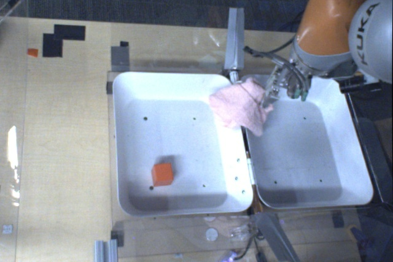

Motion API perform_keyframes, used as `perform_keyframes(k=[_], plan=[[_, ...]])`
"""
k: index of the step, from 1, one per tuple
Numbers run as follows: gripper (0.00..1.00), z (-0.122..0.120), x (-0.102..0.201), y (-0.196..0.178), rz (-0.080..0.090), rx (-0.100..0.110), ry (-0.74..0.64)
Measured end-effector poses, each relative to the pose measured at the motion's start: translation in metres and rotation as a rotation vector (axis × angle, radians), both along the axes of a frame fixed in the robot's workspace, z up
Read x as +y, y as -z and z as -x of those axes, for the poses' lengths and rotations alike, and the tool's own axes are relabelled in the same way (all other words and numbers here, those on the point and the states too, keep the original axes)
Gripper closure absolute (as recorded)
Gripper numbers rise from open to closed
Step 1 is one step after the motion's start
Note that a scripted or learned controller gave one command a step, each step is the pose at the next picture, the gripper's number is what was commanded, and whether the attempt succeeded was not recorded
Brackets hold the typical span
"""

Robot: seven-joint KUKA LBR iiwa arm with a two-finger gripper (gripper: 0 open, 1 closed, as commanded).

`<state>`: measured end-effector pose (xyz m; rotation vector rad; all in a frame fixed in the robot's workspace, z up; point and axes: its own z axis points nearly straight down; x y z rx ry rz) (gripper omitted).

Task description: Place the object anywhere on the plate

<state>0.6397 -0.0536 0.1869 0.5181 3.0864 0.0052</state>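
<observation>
Two white bins [178, 86], one orange block [163, 174], one pink cloth [241, 105]

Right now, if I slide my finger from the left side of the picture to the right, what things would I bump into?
Small orange square on the bench → black blocks → orange cube in the left bin → pink cloth → gripper → right bin.
</observation>
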Motion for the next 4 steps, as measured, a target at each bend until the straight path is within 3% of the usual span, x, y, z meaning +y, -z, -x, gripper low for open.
perform_keyframes(k=[1, 2, 4], plan=[[1.0, -0.004, 0.002, -0.041, 0.0, -0.005, -0.003], [1.0, 0.028, 0.038, -0.034, 0.003, 0.0, -0.337], [1.0, 0.072, 0.123, -0.038, 0.002, 0.001, -0.337]])
